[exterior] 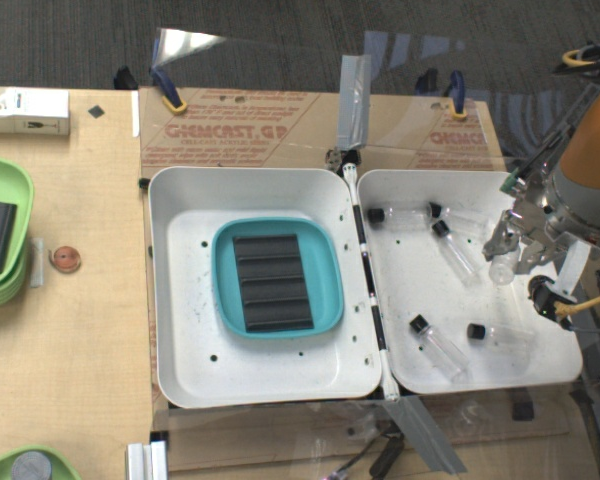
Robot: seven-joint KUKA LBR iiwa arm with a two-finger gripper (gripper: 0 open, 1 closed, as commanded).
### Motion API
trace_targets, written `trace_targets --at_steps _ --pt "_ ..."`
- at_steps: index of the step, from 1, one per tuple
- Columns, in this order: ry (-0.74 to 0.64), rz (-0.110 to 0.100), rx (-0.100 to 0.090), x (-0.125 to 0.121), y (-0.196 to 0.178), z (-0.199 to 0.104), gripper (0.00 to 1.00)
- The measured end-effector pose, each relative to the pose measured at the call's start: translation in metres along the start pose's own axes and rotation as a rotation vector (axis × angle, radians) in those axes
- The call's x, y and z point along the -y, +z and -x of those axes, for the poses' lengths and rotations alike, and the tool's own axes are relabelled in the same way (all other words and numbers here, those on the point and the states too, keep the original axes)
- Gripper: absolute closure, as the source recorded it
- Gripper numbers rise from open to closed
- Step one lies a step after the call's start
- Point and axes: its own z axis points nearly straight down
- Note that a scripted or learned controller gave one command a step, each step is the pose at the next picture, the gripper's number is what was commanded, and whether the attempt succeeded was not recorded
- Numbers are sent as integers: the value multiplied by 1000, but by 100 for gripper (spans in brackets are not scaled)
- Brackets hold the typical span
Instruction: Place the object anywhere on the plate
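Note:
A teal plate lies in the left bin, and a dark ridged block rests flat in the middle of it. Several clear vials with black caps are scattered in the right bin: one near the centre, one towards the front, one at the back left. A loose-looking black cap sits front right. My gripper hangs over the right side of the right bin, with a pale clear shape just under it. Its state is hidden from this angle.
A ridge divides the two bins. On the bench to the left are a green dish, a small red-brown disc and a white box. Cardboard and clamps line the back. A yellow cable trails beside the arm.

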Motion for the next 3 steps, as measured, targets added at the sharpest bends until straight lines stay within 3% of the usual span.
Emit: trace_targets --at_steps 1,2,3 --pt "-188 -1 -1 42 23 -20 100" --pt "-324 -2 0 99 20 -58 100" --pt "-441 0 0 131 20 -115 100"
